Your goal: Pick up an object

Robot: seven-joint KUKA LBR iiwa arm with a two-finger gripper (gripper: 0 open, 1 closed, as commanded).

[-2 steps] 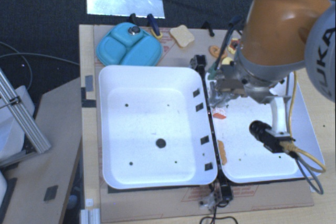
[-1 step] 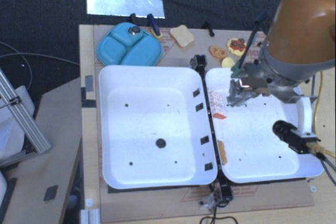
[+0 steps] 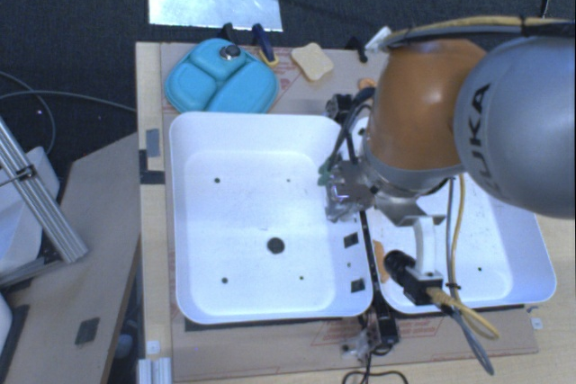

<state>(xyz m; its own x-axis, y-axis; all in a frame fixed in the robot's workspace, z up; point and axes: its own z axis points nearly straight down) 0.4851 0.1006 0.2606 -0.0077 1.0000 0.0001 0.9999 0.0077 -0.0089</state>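
Lying in L bin (image 3: 192, 193), black disc (image 3: 275, 245) near pincer (image 3: 339, 195).

The jaws hang over the wall between left bin (image 3: 243, 193) and right bin (image 3: 513, 270), blue tray (image 3: 222, 82) beyond.

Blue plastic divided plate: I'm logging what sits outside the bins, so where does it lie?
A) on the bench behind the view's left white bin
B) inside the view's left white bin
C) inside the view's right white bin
A: the blue plastic divided plate lies on the bench, beyond the far rim of the left white bin.
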